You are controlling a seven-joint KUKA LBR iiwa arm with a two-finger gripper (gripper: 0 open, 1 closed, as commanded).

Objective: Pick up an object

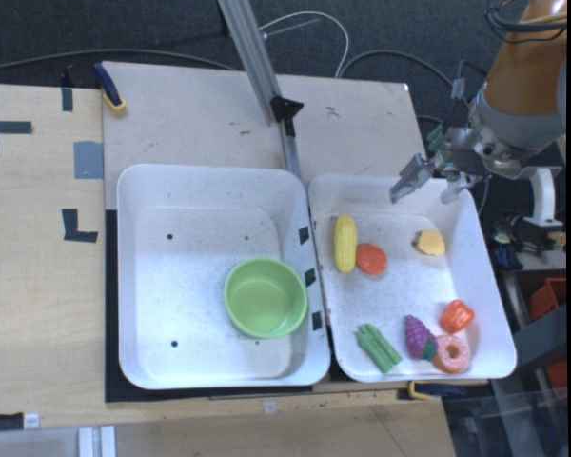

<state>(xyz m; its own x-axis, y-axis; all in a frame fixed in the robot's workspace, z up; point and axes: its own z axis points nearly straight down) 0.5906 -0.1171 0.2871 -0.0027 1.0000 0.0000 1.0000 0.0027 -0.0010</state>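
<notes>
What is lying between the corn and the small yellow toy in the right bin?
In the camera view, an orange-red tomato lies between the corn and the yellow toy, close beside the corn.

No readable text anywhere on the bench.

Neither white bin carries a label, brand or number, and the toy foods in the right bin show no lettering. The dark tape pieces on the wooden board at the left form plain angular marks, not letters or digits. The grey arm at the far right bears no legible marking at this sharpness.
</notes>
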